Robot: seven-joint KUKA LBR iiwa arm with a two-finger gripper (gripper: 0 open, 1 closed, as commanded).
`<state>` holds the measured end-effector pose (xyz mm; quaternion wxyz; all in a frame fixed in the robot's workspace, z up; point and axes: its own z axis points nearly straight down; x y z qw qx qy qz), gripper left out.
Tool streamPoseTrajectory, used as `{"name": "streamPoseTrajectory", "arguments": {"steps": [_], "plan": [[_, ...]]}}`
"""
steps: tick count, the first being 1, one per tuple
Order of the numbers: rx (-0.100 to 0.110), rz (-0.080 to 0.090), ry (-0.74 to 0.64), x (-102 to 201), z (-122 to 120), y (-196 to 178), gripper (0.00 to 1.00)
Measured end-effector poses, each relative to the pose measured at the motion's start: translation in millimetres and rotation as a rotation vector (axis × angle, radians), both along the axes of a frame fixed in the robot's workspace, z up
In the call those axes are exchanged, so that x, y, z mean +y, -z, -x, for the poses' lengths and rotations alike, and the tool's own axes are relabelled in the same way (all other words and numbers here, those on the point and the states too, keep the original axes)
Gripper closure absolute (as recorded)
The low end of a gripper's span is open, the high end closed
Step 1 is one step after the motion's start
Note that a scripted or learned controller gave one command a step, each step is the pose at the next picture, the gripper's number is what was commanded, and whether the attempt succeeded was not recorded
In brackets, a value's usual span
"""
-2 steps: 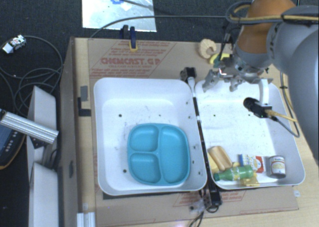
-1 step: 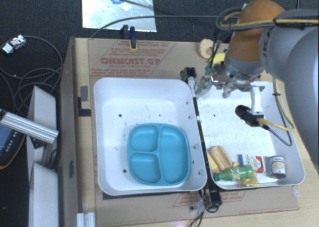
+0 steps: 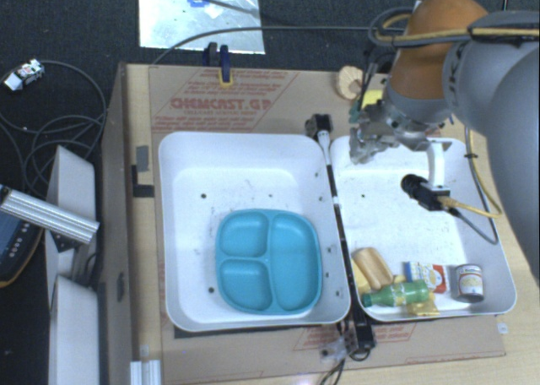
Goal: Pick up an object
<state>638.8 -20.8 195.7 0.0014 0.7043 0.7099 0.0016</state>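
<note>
My gripper (image 3: 364, 149) hangs over the far left corner of the right bin (image 3: 396, 214), with nothing seen between its fingers. Along that bin's near edge lie a tan bread-like roll (image 3: 372, 268), a green bottle (image 3: 396, 295) on its side, a small red, white and blue packet (image 3: 424, 274) and a small can (image 3: 468, 282) with a pale label. All of them sit well nearer the front than the gripper.
The left bin (image 3: 245, 168) holds a blue divided plate (image 3: 268, 260) in its near half. A black brush-like tool (image 3: 321, 134) lies along the rim between the two bins. The bins rest on a cardboard sheet (image 3: 219, 100).
</note>
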Motion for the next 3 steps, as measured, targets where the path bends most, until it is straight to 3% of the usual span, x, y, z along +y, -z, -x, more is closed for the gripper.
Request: {"name": "streamPoseTrajectory", "arguments": {"steps": [1, 2, 3], "plan": [[0.002, -0.001, 0.003, 53.6, -0.5, 11.2, 1.0], [0.002, 0.0, 0.003, 74.1, -30.2, 10.8, 1.0], [0.002, 0.001, 0.007, 55.6, -30.1, 10.8, 1.0]]}}
